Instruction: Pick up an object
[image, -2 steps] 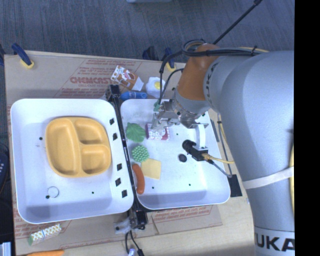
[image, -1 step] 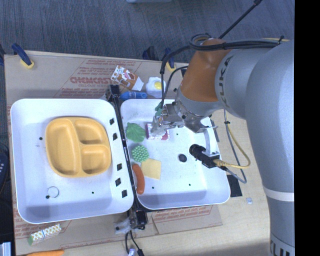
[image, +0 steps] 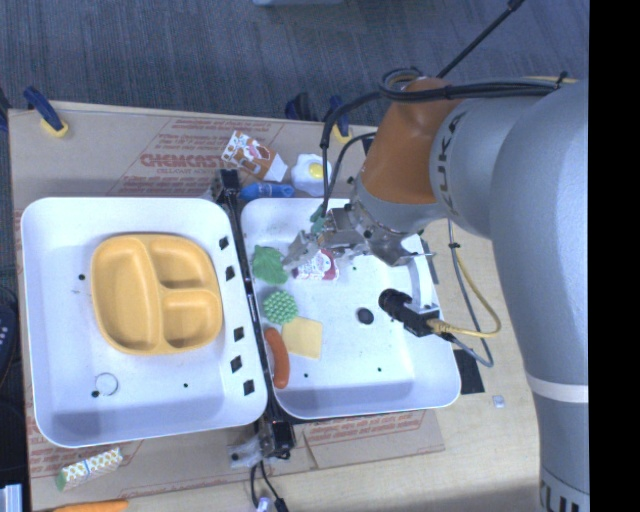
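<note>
The gripper (image: 312, 250) sits low in the right bin (image: 400, 385) over a small red-and-white packet (image: 322, 265), can't tell its state; packet looks light and crinkly, so I'd pinch across its narrow middle.

Left bin (image: 50, 300) — divided tray (image: 155, 292) inside | right bin (image: 400, 385) — food items along its left wall; gripper (image: 318, 245) above.

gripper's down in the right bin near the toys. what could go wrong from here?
1. The gripper sits among close-packed items: green leafy toy, red-and-white packet. It could pinch two or nudge one away.
2. The items crowd the right bin along its left wall, so a finger might catch the divider.
</note>
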